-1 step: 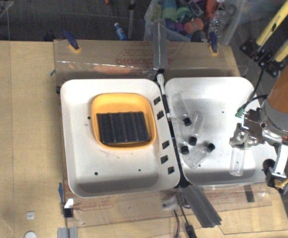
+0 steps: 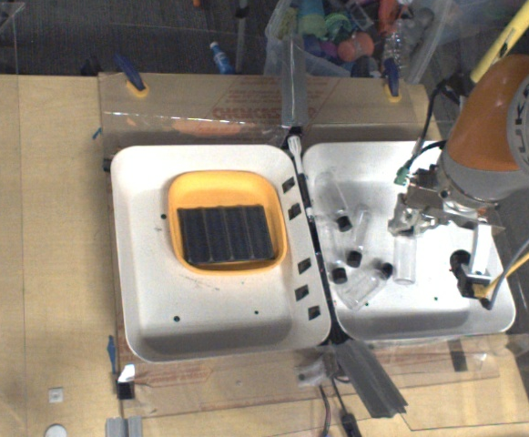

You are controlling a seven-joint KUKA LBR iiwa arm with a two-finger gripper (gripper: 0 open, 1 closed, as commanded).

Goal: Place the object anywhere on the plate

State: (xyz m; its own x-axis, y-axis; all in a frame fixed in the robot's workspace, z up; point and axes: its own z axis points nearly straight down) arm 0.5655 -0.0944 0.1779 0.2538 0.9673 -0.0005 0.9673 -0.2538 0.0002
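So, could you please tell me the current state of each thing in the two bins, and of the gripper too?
Yellow square plate: flat in the left white bin, apart from the gripper.
Dark ribbed rectangular block: lying flat on the plate.
Clear plastic vials with black caps: lying scattered on the floor of the right white bin.
Gripper: over the right bin, above the vials.
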